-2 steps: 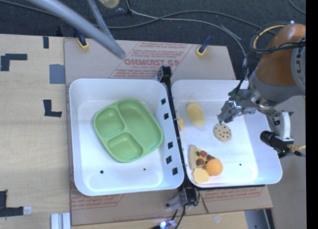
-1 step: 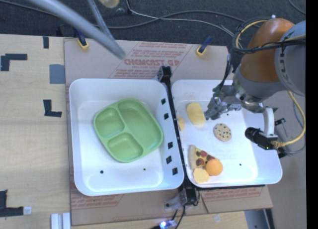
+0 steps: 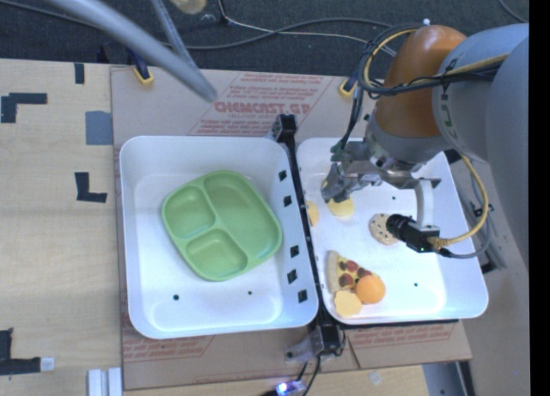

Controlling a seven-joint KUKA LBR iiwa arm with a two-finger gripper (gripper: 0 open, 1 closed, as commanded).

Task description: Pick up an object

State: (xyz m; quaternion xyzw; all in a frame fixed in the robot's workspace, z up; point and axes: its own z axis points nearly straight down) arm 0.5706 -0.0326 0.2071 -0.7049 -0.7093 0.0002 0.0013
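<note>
Worktop: wood, bearing two white bins.
Left bin: green divided tray.
Right bin: pizza slice, orange ball, yellow disc, cookie, pale yellow piece.
Claw: low over the pale yellow piece, likely target; fingers' state impossible to tell.
Step, judged: approach. Next: close, then lift straight.
</note>
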